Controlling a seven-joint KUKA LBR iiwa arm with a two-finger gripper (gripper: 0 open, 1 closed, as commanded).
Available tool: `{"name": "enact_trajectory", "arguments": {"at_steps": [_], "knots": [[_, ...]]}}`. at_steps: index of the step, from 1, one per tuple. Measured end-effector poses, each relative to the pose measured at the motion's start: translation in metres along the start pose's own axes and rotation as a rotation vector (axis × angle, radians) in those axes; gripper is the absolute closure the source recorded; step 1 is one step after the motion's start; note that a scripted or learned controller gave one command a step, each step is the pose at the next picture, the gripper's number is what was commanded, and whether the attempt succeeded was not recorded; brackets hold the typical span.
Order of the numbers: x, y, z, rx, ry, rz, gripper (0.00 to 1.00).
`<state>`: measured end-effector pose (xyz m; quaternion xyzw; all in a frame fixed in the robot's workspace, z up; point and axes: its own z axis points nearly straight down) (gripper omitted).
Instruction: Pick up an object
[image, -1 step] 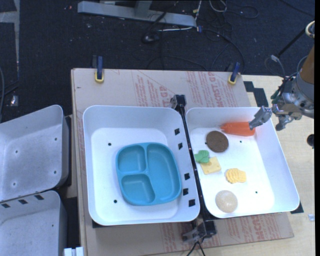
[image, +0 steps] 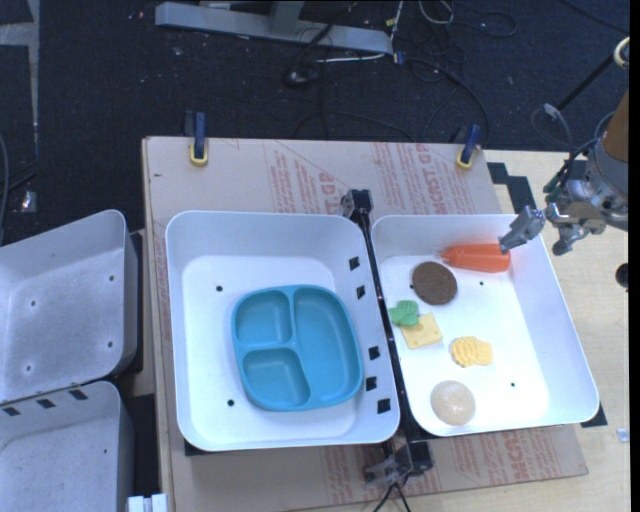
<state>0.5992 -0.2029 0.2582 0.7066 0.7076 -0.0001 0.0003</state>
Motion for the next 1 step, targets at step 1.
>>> {"name": "enact_trajectory", "arguments": {"at_steps": [1], "knots": [[0.0065, -0.0048, 0.0459, 0.004, 0.001, 0.001, 0.0]]}}
